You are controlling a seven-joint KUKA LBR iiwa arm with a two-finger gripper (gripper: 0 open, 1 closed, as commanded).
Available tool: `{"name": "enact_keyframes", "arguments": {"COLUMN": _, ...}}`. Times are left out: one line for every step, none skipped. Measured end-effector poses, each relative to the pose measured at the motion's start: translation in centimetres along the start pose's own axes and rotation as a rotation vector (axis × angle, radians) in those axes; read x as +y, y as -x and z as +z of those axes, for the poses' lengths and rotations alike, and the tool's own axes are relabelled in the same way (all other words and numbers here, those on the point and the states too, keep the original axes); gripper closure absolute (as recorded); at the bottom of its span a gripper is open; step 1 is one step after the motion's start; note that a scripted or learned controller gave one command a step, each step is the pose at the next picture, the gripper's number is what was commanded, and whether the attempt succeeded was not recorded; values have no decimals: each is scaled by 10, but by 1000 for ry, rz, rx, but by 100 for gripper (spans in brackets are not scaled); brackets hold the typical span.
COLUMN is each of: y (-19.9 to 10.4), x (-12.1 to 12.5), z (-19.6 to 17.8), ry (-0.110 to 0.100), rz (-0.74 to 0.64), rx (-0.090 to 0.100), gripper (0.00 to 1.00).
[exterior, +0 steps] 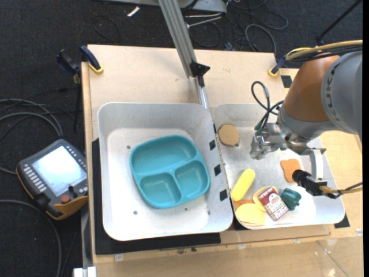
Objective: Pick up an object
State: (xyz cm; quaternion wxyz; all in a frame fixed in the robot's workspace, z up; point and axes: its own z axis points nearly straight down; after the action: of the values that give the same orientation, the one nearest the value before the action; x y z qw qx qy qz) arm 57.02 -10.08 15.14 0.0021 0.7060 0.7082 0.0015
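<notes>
My gripper (260, 148) hangs over the middle of the right bin (328, 209), above bare white floor. A round brown cookie (228, 135) lies just to its left, near the bin's dividing wall. An orange piece (290, 167) lies to its lower right. Nearer the front lie a yellow corn-like piece (243, 183), a flat yellow disc (251, 214), a small red and white box (273, 204) and a dark teal object (291, 198). I see no object in the gripper.
A teal divided plate (168, 170) lies in the left bin (109, 154). A slanted metal pole (180, 30) crosses the bench's back. Cables run from the wrist. A teach pendant (52, 178) lies on the floor at left.
</notes>
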Motion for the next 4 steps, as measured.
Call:
{"name": "enact_keyframes", "arguments": {"y": 0, "x": 2, "z": -43, "ry": 0, "rz": 0, "rx": 0, "gripper": 100}}
{"name": "enact_keyframes", "arguments": {"y": 4, "x": 13, "z": -93, "ry": 1, "rz": 0, "rx": -1, "gripper": 100}}
{"name": "enact_keyframes", "arguments": {"y": -48, "x": 19, "z": -83, "ry": -6, "rz": -4, "rx": 2, "gripper": 100}}
{"name": "enact_keyframes", "arguments": {"y": -104, "x": 42, "z": -91, "ry": -2, "rz": -5, "rx": 3, "gripper": 100}}
